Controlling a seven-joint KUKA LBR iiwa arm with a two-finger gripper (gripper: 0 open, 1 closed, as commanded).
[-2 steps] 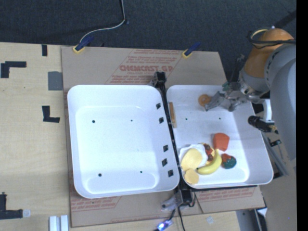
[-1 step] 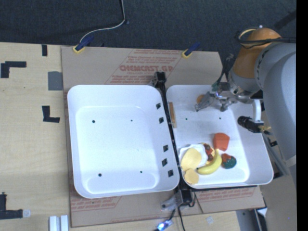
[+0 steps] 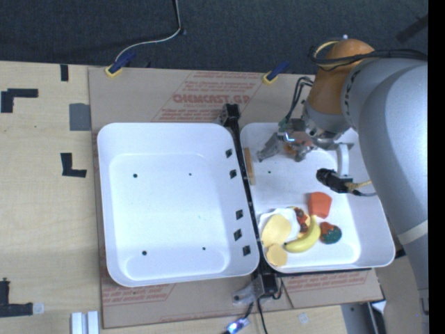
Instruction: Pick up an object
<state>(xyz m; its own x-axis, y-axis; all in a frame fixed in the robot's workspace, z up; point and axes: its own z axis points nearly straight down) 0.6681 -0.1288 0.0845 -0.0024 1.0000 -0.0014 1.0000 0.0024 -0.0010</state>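
My gripper [image 3: 284,154] hangs over the back part of the right bin [image 3: 372,256], open, with nothing between its fingers. The objects lie together at that bin's front, well apart from the gripper. They are a yellow banana [image 3: 306,240], an orange-red block [image 3: 320,204], a teal and red piece [image 3: 330,234], and a pale yellow round piece [image 3: 276,229] with a smaller yellow piece [image 3: 277,256] below it. A small dark red item [image 3: 301,218] rests on something white by the banana.
The left bin [image 3: 111,186] sits beside the right one, with a black hinge strip [image 3: 240,186] between them. The grey arm [image 3: 396,131] covers the right bin's far right side. A black cable fitting [image 3: 334,179] hangs near the orange-red block.
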